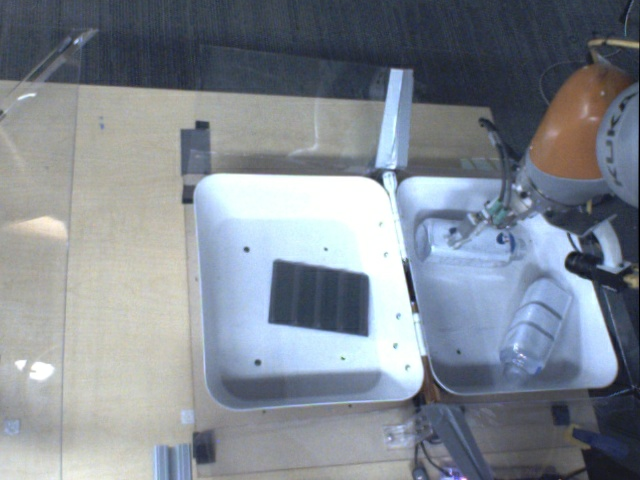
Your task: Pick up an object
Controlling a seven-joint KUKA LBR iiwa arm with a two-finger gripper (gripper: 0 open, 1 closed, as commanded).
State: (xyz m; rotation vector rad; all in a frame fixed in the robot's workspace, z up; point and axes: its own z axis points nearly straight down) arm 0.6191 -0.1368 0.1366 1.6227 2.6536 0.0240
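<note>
Clear plastic bottle point(533, 330) lying tilted in right bin point(447, 363); pincer point(497, 215) state indiscernible.

two bins sit side by side at centre frame: the left bin point(215, 268) holds a ridged mat point(319, 296) at its middle; the right bin point(600, 363) holds a box point(462, 243) at its upper left and a bottle point(532, 326) at lower right, with the gripper point(492, 216) above the box
</note>
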